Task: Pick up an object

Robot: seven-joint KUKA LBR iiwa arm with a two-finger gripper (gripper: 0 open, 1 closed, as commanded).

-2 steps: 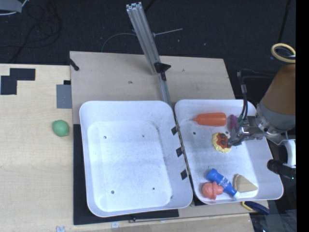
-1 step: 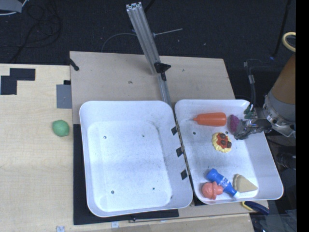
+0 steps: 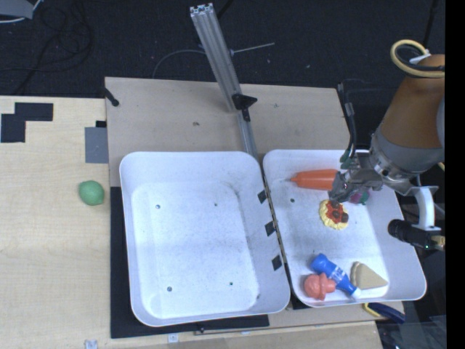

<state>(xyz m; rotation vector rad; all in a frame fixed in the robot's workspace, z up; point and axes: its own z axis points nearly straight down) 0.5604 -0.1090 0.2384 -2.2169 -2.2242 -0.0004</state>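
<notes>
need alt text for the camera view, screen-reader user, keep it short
A grey and orange robot arm reaches in from the right, its gripper low over the right white bin, between an orange carrot-shaped toy and a yellow and red toy. Near that bin's front lie a pink toy, a blue toy and a tan wedge. A green ball sits on the bench, left of the left white bin.

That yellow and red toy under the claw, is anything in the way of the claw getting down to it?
Nothing visible stands between them. The claw hangs right above the yellow and red toy in the right bin. The orange carrot-like toy lies just to the side, close by, and could get bumped.
</notes>
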